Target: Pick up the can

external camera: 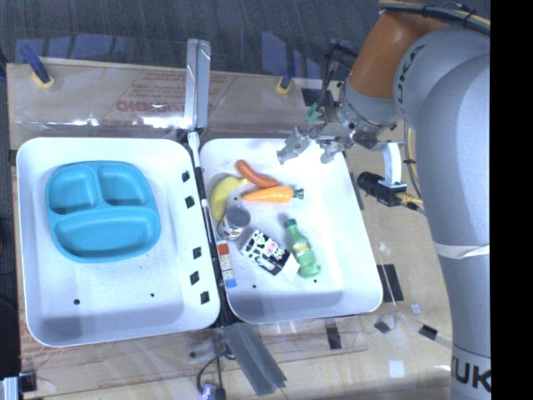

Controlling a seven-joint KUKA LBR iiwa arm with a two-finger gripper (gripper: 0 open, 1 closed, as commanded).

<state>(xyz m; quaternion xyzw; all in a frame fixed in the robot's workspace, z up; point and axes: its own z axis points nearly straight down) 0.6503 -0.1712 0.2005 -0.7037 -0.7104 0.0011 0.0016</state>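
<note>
The can (pixel 236 219) shows its grey round top by the left wall of the right bin (pixel 354 248), just below a yellow banana (pixel 221 195). My gripper (pixel 311 149) hovers over the far edge of that bin, up and to the right of the can and well apart from it. Its fingers are open with nothing between them. An orange carrot (pixel 268 195) and a reddish sausage (pixel 255 174) lie between the gripper and the can.
A black-and-white patterned box (pixel 266 251) and a green bottle (pixel 301 247) lie right of the can. The left bin (pixel 100 298) holds a blue divided plate (pixel 102 208). A ridge with black clips (pixel 196 215) separates the bins.
</note>
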